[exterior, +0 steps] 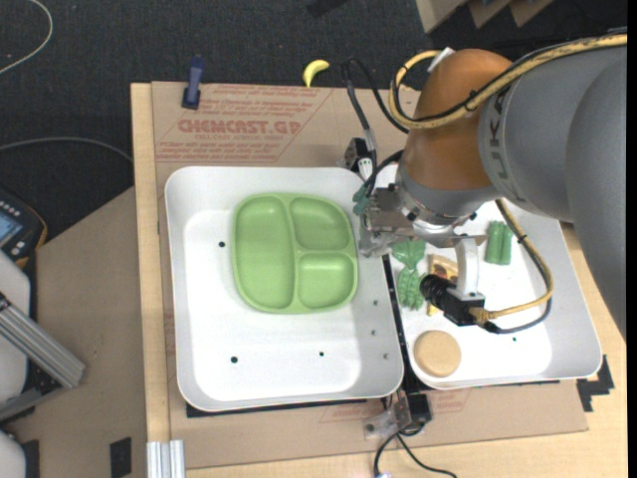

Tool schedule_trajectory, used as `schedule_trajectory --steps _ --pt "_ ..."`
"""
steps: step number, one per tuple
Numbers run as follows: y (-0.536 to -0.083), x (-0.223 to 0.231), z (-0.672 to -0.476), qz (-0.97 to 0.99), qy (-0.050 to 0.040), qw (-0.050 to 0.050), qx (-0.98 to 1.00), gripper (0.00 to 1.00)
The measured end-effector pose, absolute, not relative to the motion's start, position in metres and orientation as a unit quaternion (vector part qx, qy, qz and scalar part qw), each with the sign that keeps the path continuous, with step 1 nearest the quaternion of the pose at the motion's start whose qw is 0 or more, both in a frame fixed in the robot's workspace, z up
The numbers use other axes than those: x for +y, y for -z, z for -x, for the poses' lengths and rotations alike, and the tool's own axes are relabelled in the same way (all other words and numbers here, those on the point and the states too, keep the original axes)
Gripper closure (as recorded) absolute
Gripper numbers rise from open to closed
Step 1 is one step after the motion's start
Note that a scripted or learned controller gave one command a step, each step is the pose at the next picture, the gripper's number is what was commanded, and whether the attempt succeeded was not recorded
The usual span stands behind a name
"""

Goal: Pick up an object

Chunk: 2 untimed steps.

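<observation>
- Left of centre: shallow white bin (199,297) holding a light green three-compartment plastic plate (295,253).
- Right: second white bin (557,317) with green plastic pieces (408,272), a green block (497,244), a round tan disc (437,353).
- Upper right: grey arm with orange band (453,118), over the bins' shared edge.
</observation>
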State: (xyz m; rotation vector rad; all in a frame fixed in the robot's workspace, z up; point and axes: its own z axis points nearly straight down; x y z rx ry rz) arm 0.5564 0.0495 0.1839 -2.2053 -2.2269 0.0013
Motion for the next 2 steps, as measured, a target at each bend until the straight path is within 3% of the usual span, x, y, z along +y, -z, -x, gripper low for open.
schedule_trajectory --steps 1,2 --pt "-0.324 0.074 -0.504 0.705 0.0059 -0.003 -0.709 1.0" --pt "-0.415 0.087 -0.479 0.706 0.0055 -0.003 -0.708 1.0"
